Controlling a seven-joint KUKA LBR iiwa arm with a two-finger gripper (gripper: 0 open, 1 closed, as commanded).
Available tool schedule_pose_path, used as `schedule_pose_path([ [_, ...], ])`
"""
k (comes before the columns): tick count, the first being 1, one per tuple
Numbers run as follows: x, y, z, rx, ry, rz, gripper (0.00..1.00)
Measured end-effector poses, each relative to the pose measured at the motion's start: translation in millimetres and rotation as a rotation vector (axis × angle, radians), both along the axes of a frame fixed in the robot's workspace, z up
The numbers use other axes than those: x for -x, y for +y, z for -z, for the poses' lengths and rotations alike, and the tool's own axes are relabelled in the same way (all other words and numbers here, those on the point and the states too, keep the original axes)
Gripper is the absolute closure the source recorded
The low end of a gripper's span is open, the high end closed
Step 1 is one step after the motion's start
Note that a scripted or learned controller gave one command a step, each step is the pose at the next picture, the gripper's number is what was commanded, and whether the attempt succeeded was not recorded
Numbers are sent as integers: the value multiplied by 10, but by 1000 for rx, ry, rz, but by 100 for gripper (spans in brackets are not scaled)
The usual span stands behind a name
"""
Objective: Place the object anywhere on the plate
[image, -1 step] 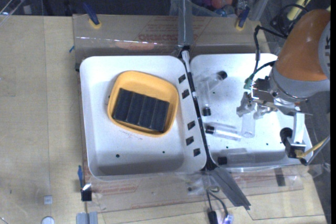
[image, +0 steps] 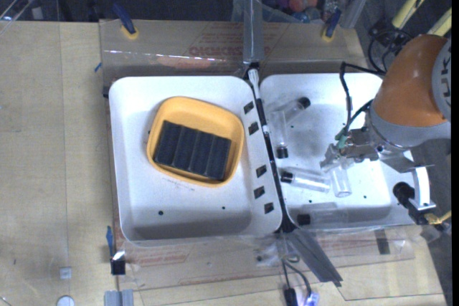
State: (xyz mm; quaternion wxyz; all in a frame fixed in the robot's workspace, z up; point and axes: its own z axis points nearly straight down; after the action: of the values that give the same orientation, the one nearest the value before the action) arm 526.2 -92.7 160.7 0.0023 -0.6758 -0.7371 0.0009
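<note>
the left bin [image: 129, 154] holds the yellow plate [image: 161, 118] with a dark ribbed block [image: 195, 150] already on it, while the gripper [image: 343, 154], its state unclear to me, hangs in the right bin [image: 380, 204] over clear tubes [image: 308, 181], so it should centre on one tube before closing.

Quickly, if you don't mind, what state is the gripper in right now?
Gripper: low in the right bin among clear tubes; its state cannot be told.
</note>
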Motion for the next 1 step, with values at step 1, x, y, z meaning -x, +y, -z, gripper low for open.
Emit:
schedule_pose_path([
  [1, 274, 799, -230, -1, 0, -173, 100],
])
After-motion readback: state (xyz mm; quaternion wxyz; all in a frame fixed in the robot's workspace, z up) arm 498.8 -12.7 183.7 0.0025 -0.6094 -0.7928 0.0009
